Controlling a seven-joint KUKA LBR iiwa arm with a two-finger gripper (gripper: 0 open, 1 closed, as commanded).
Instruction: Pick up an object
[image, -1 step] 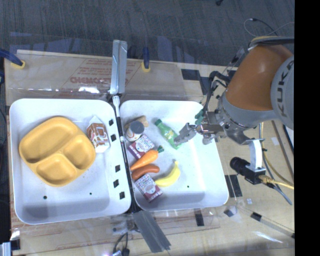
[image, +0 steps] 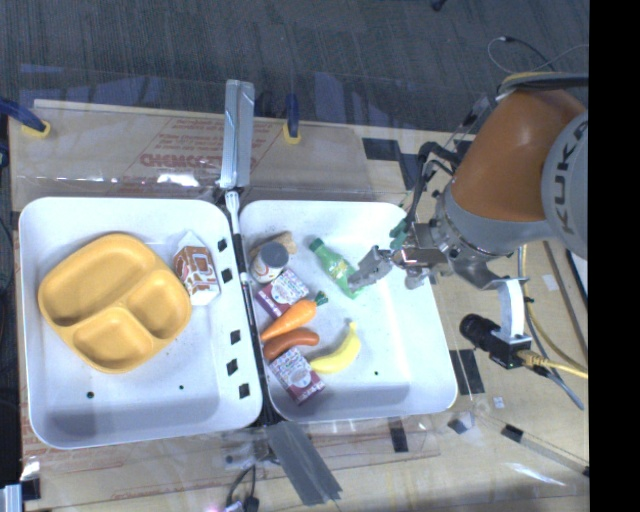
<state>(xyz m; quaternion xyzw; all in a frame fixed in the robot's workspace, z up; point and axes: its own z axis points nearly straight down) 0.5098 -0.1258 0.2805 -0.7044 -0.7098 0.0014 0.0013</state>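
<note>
Green bottle beside the jaws

Green bottle (image: 331, 262) lies in the right bin (image: 420, 380), tilted, its lower end touching or hidden by the jaws (image: 362, 273). Whether they grip it, I cannot tell.

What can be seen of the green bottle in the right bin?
The green bottle is small, looks like translucent plastic, with a white cap at its upper-left end. It lies on its side, slanting across the upper middle of the right bin. The gripper sits at its lower-right end, touching or nearly so; a grip cannot be confirmed. The other items lie apart, to its left and below.
</note>
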